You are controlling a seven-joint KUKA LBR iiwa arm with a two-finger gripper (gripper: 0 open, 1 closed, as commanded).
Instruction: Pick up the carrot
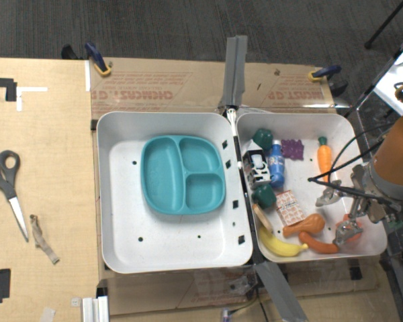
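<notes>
Camera view: carrot (324, 158) lies beyond the tool (349, 230); its grip state unclear.

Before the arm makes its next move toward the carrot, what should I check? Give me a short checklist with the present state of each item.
1. Carrot in view, in the right bin, near its far right wall: ok.
2. Carrot lies apart from the purple toy and blue bottle: ok.
3. Gripper over the carrot: not ok; it is at the bin's near right corner, by the red-orange toy.
4. Gripper holding nothing: cannot tell.
5. Black cable crosses close to the carrot; free path: cannot tell.
6. Teal plate sits in the left bin, out of the way: ok.
</notes>
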